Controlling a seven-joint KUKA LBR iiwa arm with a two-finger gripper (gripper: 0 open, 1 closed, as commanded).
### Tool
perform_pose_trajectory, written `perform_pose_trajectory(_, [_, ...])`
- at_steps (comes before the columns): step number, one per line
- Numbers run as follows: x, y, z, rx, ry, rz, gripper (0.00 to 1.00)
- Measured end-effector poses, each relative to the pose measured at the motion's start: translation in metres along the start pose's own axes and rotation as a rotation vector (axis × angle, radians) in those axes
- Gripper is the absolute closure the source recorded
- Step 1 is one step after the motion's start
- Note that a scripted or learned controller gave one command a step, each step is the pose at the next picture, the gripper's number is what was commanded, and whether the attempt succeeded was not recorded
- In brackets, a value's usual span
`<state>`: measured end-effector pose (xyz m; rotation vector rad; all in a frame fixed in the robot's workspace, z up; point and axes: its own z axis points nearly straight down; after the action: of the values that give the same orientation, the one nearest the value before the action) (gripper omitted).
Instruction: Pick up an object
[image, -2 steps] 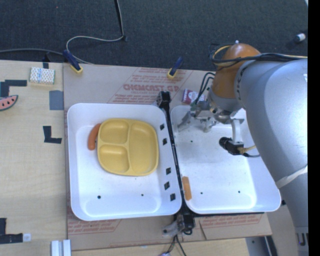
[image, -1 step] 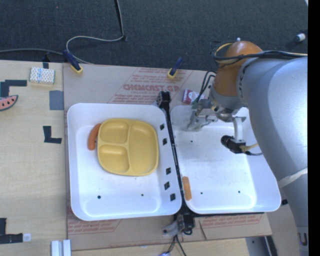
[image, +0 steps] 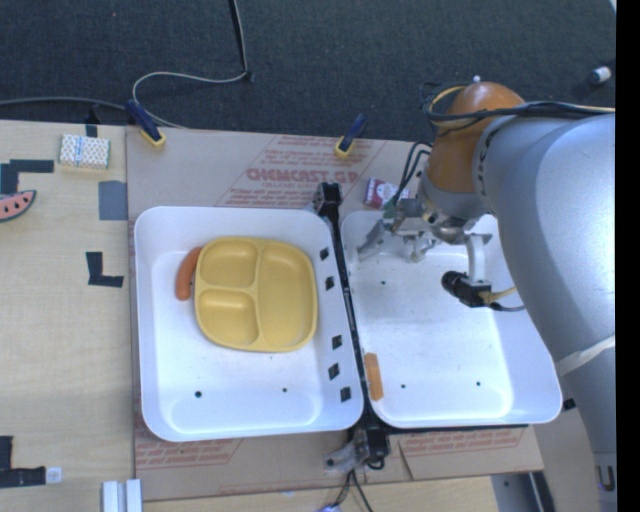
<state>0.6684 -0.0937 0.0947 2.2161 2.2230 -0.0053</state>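
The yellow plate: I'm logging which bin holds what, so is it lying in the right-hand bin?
No, the yellow plate lies in the left bin, with an orange piece tucked at its left edge.

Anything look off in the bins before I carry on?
The yellow plate in the left bin lies partly over an orange piece, so that one is poorly exposed. Another orange piece sits jammed against the right bin's left wall.

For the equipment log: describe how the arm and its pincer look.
The arm is bulky, rounded and light grey, with an orange band above the wrist. Black cables loop around that band. The pincer is small, metallic grey.
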Motion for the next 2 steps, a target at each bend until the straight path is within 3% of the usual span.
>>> perform_pose_trajectory(1, [-0.0001,-0.0001,-0.0096,0.001,-0.002,-0.001,1.00])
perform_pose_trajectory(2, [-0.0003,-0.0002,-0.0095,0.001,-0.002,-0.001,0.00])
